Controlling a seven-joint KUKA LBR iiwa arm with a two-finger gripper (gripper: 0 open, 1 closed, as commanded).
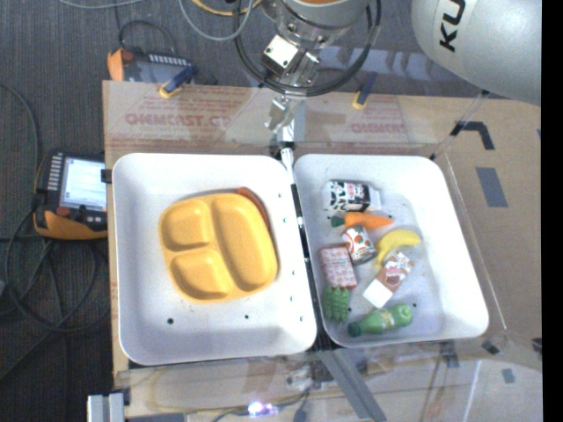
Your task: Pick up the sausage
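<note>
- Nearest, at the front wall of the right bin [464, 262], a green toy [383, 319] lies almost against the rim, with a small spiky green thing [335, 303] just beside it.
- Next, more toys sit close together in that bin: a white block [377, 294], a pink packet [338, 266], a red can [361, 245], a banana [398, 239] and a carrot [368, 221]. Bare floor runs along the bin's right side.
- Over in the left bin [132, 262], a yellow tray [220, 246] with three parts sits in the middle. White floor shows all round it, most of it at the front and left.
- Then the sausage [254, 200]: just a thin red-brown strip peeks out at the tray's far right edge, touching it. The rest is hidden, and the wall between the bins is near.
- Farther back in the right bin, a cow-spotted carton [348, 195] lies near the far wall.
- Last, my gripper [282, 143] hangs over the far end of the wall where the two bins meet, well apart from the sausage. I cannot tell how wide it is spread or if it grips anything.
</note>
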